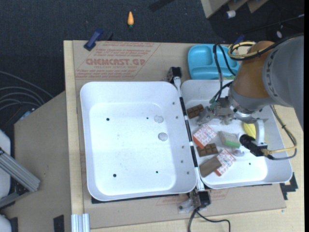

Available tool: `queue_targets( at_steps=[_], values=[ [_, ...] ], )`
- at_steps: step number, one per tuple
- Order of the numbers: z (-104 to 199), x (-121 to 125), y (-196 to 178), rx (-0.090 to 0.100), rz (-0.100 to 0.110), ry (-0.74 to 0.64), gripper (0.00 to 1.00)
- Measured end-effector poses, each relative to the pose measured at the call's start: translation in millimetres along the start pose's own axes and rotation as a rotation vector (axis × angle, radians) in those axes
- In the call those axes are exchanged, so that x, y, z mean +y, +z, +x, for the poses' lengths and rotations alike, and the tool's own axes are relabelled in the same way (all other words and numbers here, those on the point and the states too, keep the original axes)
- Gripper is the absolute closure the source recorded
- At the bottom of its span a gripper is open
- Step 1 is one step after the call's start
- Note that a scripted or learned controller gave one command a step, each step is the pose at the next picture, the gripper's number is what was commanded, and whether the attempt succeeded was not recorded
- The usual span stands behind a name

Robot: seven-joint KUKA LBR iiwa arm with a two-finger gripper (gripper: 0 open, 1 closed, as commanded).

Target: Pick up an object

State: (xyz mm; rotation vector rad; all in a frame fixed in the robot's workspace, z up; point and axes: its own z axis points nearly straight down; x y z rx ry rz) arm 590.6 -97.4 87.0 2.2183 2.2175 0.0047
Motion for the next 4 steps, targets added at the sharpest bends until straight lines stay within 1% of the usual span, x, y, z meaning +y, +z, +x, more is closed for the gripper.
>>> queue_targets(
  at_steps=[1,2,3,4],
  values=[
    [1,-1,-8,0.001,0.004,0.001,1.0],
    [1,-1,-7,0.002,0.005,0.0,0.0],
    [0,50,2,0.001,0.005,0.0,0.0],
    [4,75,3,0.001,0.01,-0.001,0.0]
  ],
)
